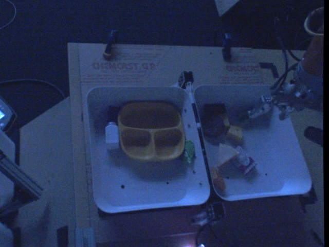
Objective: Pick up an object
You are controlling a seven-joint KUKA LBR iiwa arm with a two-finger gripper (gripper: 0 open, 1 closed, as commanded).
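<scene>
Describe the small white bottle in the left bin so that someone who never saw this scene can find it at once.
Look at the left bin, the one that holds the big yellow divided plate. The small white bottle stands just off the plate's left edge, near the bin's left wall. It is the only white, upright item there; the small green thing lies on the plate's opposite side.

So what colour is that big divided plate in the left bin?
Yellow: the three-compartment plastic plate looks dull yellow under dim bluish light, in the camera view.

Right bin front-right corner free.
</scene>
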